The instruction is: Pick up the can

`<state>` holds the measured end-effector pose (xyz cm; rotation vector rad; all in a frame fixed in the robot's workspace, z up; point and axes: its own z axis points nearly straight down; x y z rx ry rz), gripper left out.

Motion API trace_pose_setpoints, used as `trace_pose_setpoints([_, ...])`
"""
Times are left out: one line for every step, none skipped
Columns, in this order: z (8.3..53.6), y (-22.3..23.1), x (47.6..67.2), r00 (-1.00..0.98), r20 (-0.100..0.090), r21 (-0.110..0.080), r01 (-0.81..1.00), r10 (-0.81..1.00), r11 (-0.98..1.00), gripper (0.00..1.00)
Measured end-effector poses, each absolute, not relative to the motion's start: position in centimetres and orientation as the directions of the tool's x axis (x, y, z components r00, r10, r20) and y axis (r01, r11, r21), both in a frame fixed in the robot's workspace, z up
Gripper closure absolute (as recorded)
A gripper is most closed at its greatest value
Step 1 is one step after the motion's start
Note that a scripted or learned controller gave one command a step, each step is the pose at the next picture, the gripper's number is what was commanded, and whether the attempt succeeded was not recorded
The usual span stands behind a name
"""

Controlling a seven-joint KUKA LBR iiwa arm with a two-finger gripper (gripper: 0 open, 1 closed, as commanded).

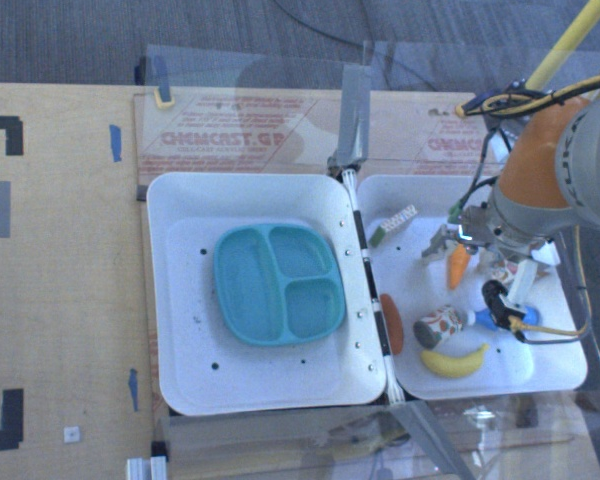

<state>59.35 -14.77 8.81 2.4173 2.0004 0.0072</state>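
A grey KUKA arm (pixel 545 168) with an orange band reaches in from the right over two shallow white bins during a try at picking up a can. The left bin (pixel 170 268), well to the left of the banana, holds a teal divided plate (pixel 278 283). The right bin (pixel 570 368) holds the rest of the objects, the yellow banana (pixel 455 361) lying near its front edge.

The gripper (pixel 472 240) hangs toward the far side of that bin, well beyond the banana, and whether it is wide or narrow cannot be told from this angle. An orange carrot (pixel 458 266) sits just under it, between it and the banana; whether the two touch is unclear.

The can (pixel 441 326), patterned in white and red, lies on its side just beyond the banana, close to it or touching. Its long axis runs roughly left to right and is slightly tilted, with a dark round end facing left and a little toward the front.

The task appears to be at the approach stage, with the can not yet grasped. The next move would call for bringing the gripper toward the banana, past the carrot, then lowering it to close across the can's round body, not along its length.
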Motion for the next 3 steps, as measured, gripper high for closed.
trace_pose_setpoints([10.0,-14.8,59.5,0.188,0.004,0.010,0.982,0.982,-0.188,1.00])
trace_pose_setpoints([18.2,-14.3,65.3,0.137,-0.001,-0.024,0.990,0.991,-0.137,1.00])
trace_pose_setpoints([23.4,-13.5,66.5,-0.103,0.000,-0.010,0.995,0.995,0.103,1.00])
